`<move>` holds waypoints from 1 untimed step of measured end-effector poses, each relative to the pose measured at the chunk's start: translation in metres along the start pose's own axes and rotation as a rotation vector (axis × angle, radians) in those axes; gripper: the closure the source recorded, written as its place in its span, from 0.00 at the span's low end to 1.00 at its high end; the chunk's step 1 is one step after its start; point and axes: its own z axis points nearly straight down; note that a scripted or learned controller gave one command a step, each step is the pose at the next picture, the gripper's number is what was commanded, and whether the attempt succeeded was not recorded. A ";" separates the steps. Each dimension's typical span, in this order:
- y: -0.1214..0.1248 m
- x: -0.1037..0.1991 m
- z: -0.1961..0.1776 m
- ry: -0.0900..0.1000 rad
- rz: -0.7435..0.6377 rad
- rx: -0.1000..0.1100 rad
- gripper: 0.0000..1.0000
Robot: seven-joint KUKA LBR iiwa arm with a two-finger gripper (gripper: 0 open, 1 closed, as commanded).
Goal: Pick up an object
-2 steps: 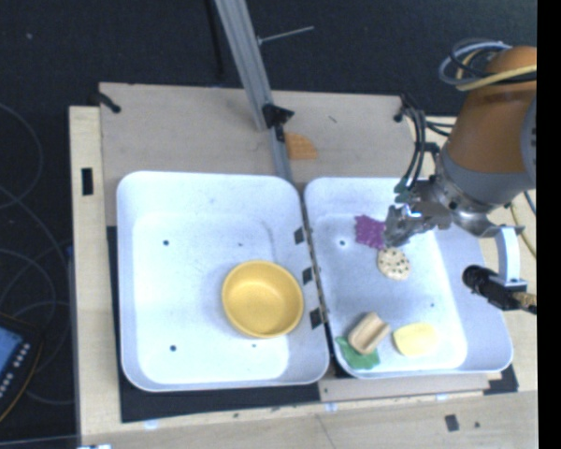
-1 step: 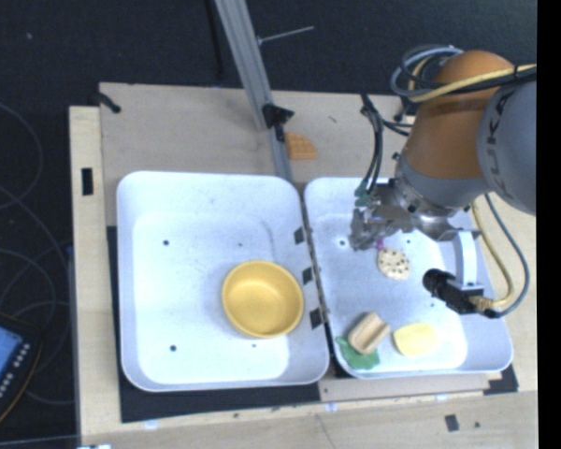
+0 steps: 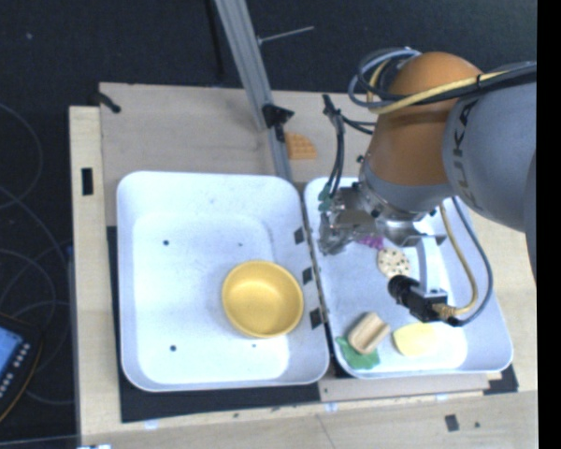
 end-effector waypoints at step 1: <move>-0.007 0.046 0.012 -0.001 0.002 0.001 1.00</move>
